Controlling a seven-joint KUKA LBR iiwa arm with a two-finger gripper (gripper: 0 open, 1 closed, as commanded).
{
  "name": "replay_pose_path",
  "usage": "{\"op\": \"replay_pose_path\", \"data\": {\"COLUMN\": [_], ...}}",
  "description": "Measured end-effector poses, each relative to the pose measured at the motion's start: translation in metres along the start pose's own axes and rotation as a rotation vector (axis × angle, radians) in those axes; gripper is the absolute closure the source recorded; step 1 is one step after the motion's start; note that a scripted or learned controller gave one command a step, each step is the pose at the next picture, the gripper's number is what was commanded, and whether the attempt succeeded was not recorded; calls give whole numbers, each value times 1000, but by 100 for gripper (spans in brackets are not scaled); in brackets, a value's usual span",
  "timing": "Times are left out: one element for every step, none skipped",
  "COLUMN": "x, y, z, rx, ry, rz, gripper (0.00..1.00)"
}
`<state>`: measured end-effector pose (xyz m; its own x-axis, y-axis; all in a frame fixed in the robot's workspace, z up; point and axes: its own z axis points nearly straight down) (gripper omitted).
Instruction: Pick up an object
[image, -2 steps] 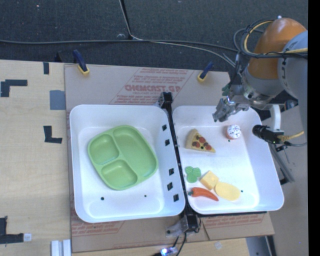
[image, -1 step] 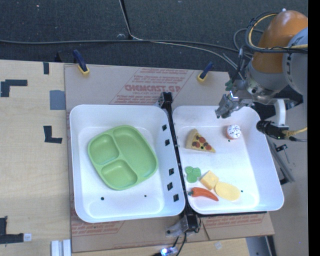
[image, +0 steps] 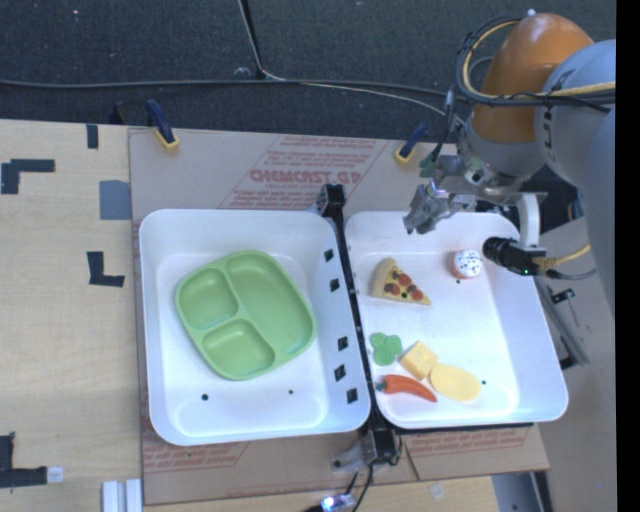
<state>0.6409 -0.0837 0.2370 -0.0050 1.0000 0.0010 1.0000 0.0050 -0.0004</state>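
The gripper (image: 427, 218) hangs over the far edge of the right bin (image: 520, 345), near that bin's back rim, with its dark fingers pointing down and toward the camera's left. Whether those fingers stand apart or together cannot be told from this slant; nothing shows between them. Above it the wrist carries cables and an orange band (image: 520, 75), and the grey arm runs off to the right.

Nearest to the gripper, just below and a little to its left, lies a toy pizza slice (image: 399, 283), a yellow wedge with dark red spots, flat on the bin floor. To the gripper's lower right, close beside a black part of the arm's fittings, sits a small white ball with red dots (image: 466, 264).

Farther from the gripper, toward the near end of the same bin, four small toys cluster together: a green leafy piece (image: 386, 348), a yellow cheese block (image: 419, 359) touching it on the right, a flat yellow oval piece (image: 455, 382) just beyond that, and an orange-red carrot or pepper (image: 410, 388) lying below them.

Well apart from the gripper, across the black divider between the bins, the left bin (image: 165, 330) holds a green three-compartment plate (image: 244, 314), lying flat and slightly turned.
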Motion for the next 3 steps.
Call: {"op": "replay_pose_path", "data": {"x": [59,112,174], "y": [-1,14,18], "z": [10,14,7], "rx": [1,1,0], "ry": [0,-1,1], "rz": [-1,-1,-2], "gripper": [100,100,100]}}
